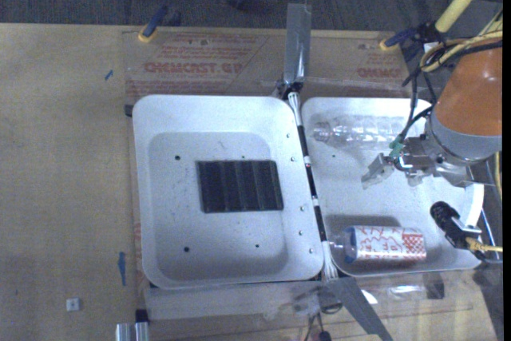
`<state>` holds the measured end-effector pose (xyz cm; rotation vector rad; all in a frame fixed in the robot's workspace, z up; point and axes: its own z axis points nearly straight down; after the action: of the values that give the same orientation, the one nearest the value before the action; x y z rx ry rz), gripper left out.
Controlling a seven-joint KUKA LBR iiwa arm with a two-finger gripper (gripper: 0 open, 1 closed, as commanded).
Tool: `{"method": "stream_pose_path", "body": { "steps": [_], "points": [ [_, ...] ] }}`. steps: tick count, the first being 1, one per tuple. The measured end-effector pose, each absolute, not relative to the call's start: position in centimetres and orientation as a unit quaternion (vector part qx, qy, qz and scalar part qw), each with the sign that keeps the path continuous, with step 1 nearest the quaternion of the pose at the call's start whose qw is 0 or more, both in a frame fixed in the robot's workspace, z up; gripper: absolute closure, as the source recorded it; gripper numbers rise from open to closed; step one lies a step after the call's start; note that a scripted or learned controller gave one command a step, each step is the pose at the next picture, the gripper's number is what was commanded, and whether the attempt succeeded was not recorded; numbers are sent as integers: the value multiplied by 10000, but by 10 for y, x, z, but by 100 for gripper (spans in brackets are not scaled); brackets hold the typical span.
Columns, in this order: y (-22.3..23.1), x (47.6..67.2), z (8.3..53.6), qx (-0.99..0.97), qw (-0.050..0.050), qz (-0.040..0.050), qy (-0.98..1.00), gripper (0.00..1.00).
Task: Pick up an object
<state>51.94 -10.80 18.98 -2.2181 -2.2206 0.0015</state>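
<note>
The gripper [377, 170] hangs over the right bin [447, 109], fingers apart and holding nothing. A clear plastic bottle [359, 129] lies just above them, long axis left-right; a red-patterned can [385, 243] lies farther below, near the bin's front wall.

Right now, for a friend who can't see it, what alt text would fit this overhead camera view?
A grey robot arm with an orange band holds its tool over the right bin, between a clear plastic bottle and a red-and-white can. The left bin holds a dark ridged block.
</note>
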Motion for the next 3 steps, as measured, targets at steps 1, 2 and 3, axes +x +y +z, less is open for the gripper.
{"method": "stream_pose_path", "body": {
  "steps": [1, 2, 3],
  "points": [
    [-122, 479, 133, -6699, 7, 3, -7425, 0],
    [-121, 559, 115, -6520, -6, -3, -7582, 0],
    [-178, 625, 88, -6679, -26, -12, -7443, 0]
  ]
}}
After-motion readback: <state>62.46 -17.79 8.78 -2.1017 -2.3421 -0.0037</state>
